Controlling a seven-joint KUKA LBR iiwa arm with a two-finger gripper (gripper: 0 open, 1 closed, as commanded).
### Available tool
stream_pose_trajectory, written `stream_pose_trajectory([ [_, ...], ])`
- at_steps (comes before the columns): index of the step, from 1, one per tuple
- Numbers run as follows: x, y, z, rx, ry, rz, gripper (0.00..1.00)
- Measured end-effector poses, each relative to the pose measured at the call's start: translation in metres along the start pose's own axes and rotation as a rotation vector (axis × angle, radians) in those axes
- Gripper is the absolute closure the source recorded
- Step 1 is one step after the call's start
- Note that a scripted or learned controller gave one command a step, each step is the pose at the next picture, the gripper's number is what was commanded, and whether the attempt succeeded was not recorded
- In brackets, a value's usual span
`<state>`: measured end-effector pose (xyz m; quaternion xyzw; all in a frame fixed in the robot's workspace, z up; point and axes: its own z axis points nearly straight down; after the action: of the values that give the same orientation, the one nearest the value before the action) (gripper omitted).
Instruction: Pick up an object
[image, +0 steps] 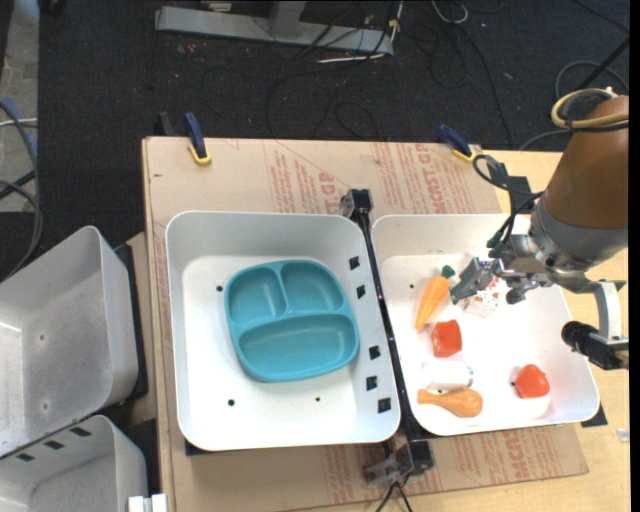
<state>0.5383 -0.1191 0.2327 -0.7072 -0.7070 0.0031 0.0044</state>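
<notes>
From above, the gripper (484, 284) hangs low in the right bin (575, 405), just beside the toy carrot (432, 299); whether the claw is closed I cannot tell; nothing looks lifted, so the pick seems not yet done.

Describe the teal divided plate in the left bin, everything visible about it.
The teal divided plate looks like smooth moulded plastic with rounded corners. It has three compartments: two small ones at the far side, one large one nearer the camera. It lies flat, slightly rotated, near the middle of the left bin, with nothing on it or touching it.
</notes>
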Motion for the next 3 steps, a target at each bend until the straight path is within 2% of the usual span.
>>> stream_pose_trajectory([
  [1, 0.0, 0.002, -0.005, -0.01, -0.002, -0.002, 0.0],
  [3, -0.01, -0.011, 0.103, -0.004, -0.001, 0.003, 0.0],
])
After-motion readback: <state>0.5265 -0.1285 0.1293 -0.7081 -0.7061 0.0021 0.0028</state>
